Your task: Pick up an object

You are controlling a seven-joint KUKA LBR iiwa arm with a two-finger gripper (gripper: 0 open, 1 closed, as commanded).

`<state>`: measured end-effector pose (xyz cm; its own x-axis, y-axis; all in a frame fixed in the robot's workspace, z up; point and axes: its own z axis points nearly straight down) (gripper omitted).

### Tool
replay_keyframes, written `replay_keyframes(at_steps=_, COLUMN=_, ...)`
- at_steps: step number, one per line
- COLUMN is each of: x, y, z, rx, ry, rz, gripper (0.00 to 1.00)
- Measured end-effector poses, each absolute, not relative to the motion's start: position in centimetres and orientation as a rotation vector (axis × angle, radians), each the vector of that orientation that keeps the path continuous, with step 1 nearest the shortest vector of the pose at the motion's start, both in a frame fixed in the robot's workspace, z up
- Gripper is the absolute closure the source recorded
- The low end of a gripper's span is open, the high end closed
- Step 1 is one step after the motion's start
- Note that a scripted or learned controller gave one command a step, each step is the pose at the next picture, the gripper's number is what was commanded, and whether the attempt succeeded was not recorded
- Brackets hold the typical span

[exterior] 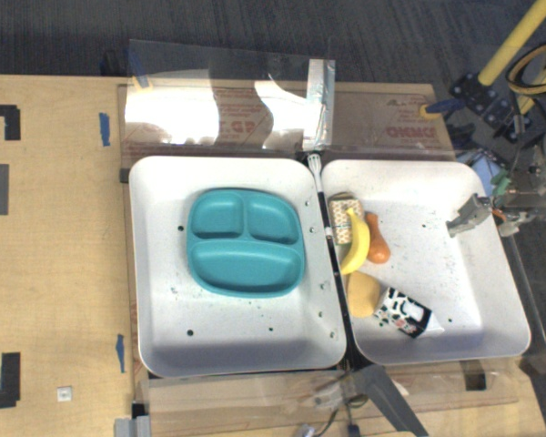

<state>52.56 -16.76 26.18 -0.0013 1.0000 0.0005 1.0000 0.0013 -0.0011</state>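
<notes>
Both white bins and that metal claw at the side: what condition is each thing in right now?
Teal divided plate: flat in left bin, nothing on it.
Banana: lying at right bin's left wall.
Orange piece: touching banana.
Black-and-white packet: lying tilted.
Gripper: above right bin's right edge, holding nothing.

Along the top of the frame, behind my two bins, a cardboard sheet (382, 121) carries red printed lettering, seen upside down and too blurred for me to read. A small black-and-white patterned packet (403, 312) in my right bin shows markings, none legible either.
</notes>
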Motion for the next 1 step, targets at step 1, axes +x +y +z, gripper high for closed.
replay_keyframes(at_steps=1, x=53.73, y=-18.34, z=31.56, rx=-1.895, ry=-2.514, rz=-0.002, gripper=0.0)
